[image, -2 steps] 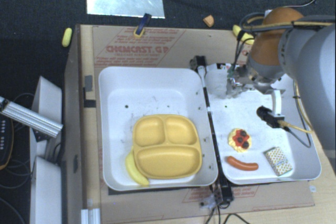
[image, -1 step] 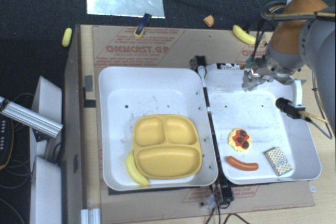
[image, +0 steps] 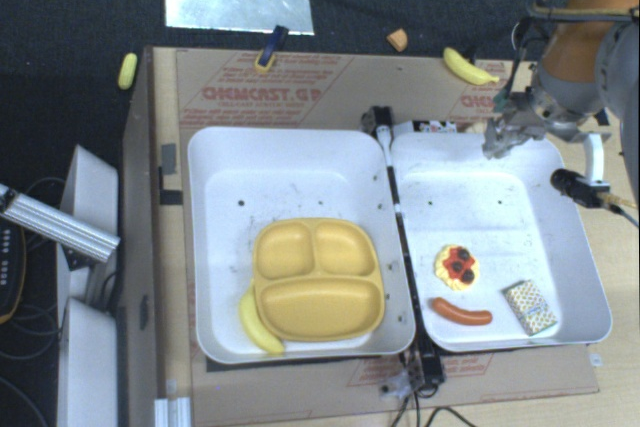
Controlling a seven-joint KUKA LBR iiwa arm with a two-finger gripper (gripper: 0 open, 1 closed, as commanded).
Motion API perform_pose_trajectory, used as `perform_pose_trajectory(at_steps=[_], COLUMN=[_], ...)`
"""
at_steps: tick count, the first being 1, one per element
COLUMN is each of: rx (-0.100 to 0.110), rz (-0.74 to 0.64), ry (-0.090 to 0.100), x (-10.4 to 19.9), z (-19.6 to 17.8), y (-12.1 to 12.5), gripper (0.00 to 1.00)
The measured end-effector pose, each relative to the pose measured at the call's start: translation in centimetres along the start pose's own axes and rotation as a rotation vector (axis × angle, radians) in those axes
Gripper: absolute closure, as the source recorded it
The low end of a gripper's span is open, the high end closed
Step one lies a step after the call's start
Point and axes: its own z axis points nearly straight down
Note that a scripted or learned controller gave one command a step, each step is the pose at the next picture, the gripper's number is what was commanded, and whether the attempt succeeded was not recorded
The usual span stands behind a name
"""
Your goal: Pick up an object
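Lying nearest the camera in the right bin (image: pixel 575 255) are three small things along its front edge: a sausage (image: pixel 461 313), a patterned packet (image: pixel 529 306) just to its right, and a small pizza (image: pixel 456 266) topped with dark and red pieces just behind the sausage. None of them touches another. The left bin (image: pixel 215 175) holds a yellow tray (image: pixel 318 277) with three compartments, set toward the front, and a banana (image: pixel 258 324) rests against the tray's front left corner. The two bins sit side by side on a tabletop (image: pixel 300 90) covered with printed cardboard. Farther back, at the rear edge of the right bin, the gripper (image: pixel 497 141) hangs just over the bin's back wall, well apart from the three things at the front. Whether it is spread or closed cannot be told, and nothing is seen in it. The arm (image: pixel 585 45) rises behind it at the right. Beyond the bins, a second banana (image: pixel 468 67) lies on the cardboard near the arm.
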Motion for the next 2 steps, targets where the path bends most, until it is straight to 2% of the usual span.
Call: perform_pose_trajectory(at_steps=[1,2], rx=[-0.002,0.0], rz=[-0.003,-0.003], ry=[0.001,0.002], x=[4.1,6.7], z=[-6.1,-10.1], y=[0.1,-3.8], gripper=[1.0,1.0])
